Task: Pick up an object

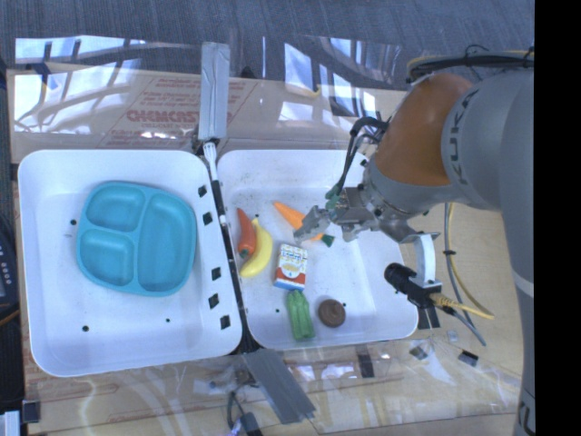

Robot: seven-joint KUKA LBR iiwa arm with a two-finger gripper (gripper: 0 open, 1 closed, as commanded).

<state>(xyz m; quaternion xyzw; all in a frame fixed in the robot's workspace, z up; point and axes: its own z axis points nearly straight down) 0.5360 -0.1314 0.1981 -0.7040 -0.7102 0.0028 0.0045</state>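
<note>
Hovering low over the right-hand shallow white plastic bin (381,321), the two-finger metal gripper (320,224) hangs from the grey arm with its orange band (413,139), which reaches in from the right. Whether its fingers are spread or closed cannot be told at this angle, and nothing is clearly seen between them. Just beside the fingertips, on their left, lies a small orange carrot-shaped toy (290,213), and a small dark green piece (326,240) sits right below them; contact with either cannot be made out. Further left of the gripper, a red-orange pepper-like toy (246,232) lies against a yellow plastic banana (259,253), close to the divider between the bins. Below and slightly left of the gripper stands a small white juice carton with orange print (291,267). Beneath that carton lie a green plastic bottle (300,315) and, next to it, a round brown disc-shaped object (331,312). Well to the left of the gripper, the other white bin (45,325) holds a light blue compartmented plastic plate (136,237).
</note>
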